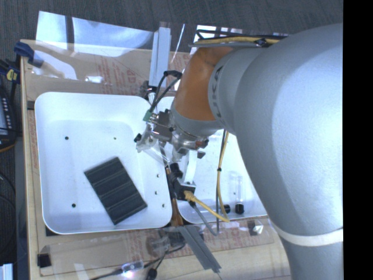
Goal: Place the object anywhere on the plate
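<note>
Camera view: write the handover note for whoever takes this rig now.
Gripper: over the seam between the two bins; whether it carries anything cannot be judged.
Dark ribbed plate: lies flat in the left bin, nothing on it.
Right bin: mostly hidden under the arm; small dark bits near its front edge.
Done: nothing placed on the plate.
Left: put the object on the plate.

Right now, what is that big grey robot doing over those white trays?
The big grey robot arm reaches in from the right and hangs over the spot where the two white bins meet. Its claw is low near the left bin's right edge. A dark ribbed plate lies flat in that bin, off to the claw's left, with nothing on it. I can't make out any object in the claw.
</note>
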`<control>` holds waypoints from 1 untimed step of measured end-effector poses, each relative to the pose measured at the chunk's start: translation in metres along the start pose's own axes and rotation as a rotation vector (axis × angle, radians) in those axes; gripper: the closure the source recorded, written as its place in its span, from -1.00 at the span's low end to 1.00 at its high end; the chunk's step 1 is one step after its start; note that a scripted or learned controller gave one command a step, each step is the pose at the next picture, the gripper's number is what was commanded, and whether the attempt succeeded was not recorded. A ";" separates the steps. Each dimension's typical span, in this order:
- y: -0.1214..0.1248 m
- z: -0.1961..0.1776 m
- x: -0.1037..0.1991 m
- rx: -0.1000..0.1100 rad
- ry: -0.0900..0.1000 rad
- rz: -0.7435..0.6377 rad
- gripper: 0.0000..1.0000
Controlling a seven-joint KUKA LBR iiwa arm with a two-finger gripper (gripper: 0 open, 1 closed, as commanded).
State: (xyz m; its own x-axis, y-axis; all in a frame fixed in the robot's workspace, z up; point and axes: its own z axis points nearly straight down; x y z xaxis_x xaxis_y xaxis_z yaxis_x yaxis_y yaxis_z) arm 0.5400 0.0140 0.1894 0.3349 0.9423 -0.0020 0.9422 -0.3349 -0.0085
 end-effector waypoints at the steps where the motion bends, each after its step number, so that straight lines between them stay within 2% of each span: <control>1: 0.033 -0.099 0.077 -0.006 0.002 -0.031 1.00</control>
State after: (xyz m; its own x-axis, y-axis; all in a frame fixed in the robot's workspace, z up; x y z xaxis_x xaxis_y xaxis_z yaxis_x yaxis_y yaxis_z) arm 0.5982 0.0753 0.2876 0.3052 0.9523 -0.0003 0.9523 -0.3052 -0.0028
